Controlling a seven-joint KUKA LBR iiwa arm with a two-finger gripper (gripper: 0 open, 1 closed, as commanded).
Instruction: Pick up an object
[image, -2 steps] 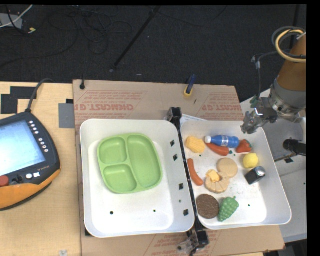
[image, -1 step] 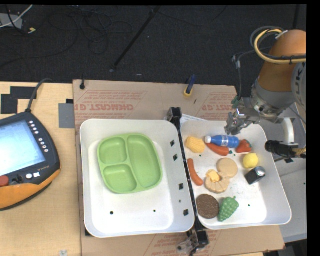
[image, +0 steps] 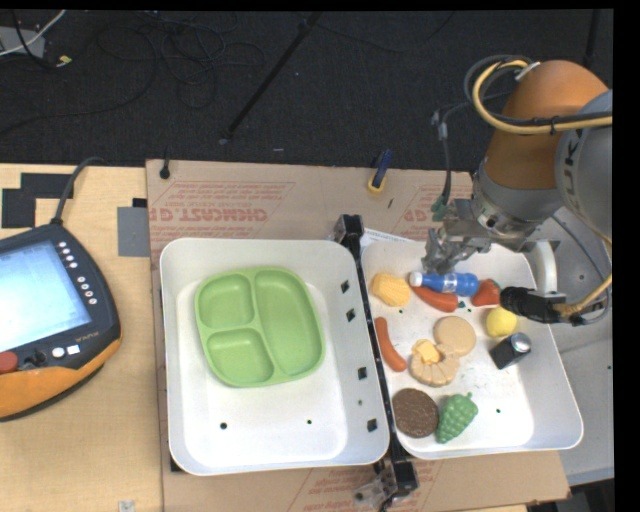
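In the right bin sits the toy food: a yellow piece by the divider, a blue bottle lying flat across a red sausage, a second sausage slanting, tan biscuits stacked mid-bin, a lemon, brown cookie and green grapes touching at the front

A divided tray lies in the left bin; toy foods crowd the right bin, with the gripper over its far end; a tablet sits far left
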